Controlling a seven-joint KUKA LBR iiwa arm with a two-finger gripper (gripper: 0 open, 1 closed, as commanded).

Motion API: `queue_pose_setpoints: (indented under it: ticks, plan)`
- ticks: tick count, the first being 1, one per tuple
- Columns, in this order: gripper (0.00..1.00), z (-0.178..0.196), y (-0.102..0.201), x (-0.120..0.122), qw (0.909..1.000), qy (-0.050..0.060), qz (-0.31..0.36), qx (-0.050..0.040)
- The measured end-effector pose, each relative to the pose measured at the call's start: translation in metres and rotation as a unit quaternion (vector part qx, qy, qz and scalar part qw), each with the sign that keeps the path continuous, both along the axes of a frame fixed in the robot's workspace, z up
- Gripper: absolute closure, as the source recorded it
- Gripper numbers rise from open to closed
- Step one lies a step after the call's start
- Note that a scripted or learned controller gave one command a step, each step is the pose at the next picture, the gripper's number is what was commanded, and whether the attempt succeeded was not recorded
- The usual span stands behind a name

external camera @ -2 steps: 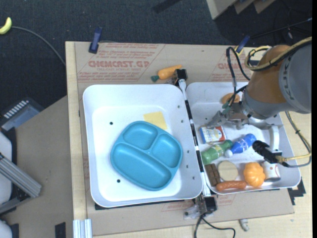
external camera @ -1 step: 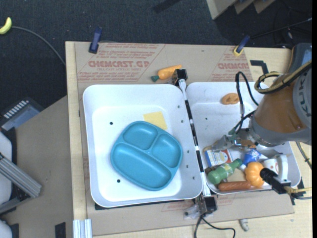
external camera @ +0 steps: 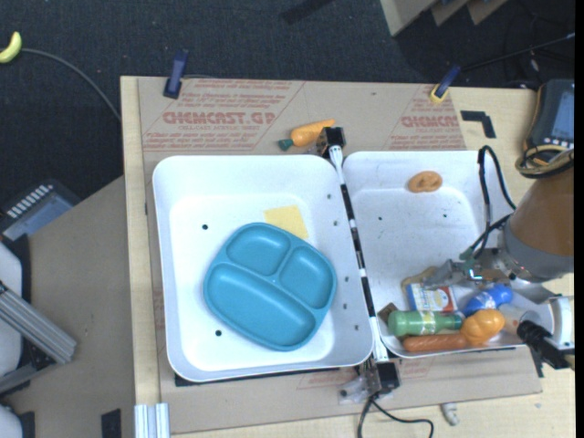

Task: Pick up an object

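The hot dog lies just below our claw, the green bottle between them; whether the claw is released or clenched we cannot tell; we judge ourselves mid-reach; next, descend squarely onto the bottle.

- The arm reaches in from the right edge of the camera view, its orange band uppermost and a grey wrist section just below it.
- The wrist points leftward and down, over the near right part of the right-hand bin.
- The gripper sits low at the wrist's left end, seemingly close to the bin floor; its metal parts are too blurred to read further.
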State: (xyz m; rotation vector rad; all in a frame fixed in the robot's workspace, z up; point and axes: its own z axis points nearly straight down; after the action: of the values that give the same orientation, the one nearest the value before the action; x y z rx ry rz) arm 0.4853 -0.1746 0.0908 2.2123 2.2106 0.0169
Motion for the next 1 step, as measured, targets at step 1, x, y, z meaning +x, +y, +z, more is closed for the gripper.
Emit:
queue_pose_setpoints:
  ticks: [1]
  plan:
    - [0.0, 0.0093, 0.0335, 0.1383, 1.0, 0.007, 0.001, 0.0012]
